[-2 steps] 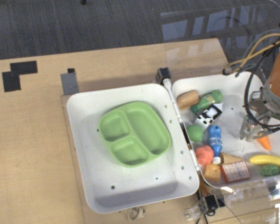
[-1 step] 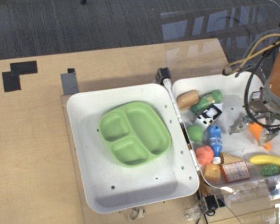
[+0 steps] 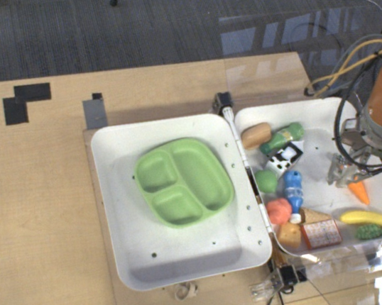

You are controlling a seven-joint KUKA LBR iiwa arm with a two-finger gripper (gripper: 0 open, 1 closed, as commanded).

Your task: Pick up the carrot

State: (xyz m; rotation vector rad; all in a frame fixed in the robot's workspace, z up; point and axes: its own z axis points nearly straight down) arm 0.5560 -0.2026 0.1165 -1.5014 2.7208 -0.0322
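One relation matters: the carrot point(image 3: 358, 192) lies just beside my tool point(image 3: 343, 173), toward the near right corner of the right bin point(image 3: 313, 109), above the banana point(image 3: 364, 218); its long axis runs near-to-far, tip nearest; I cannot tell how wide my tool stands; nothing seen gripped.

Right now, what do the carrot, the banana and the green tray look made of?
Carrot: likely toy plastic, a smooth, even orange. Banana: probably plastic too, uniform yellow with a slight sheen. Green compartment tray: moulded plastic, matte, with rounded dividers. None is certain from this view.
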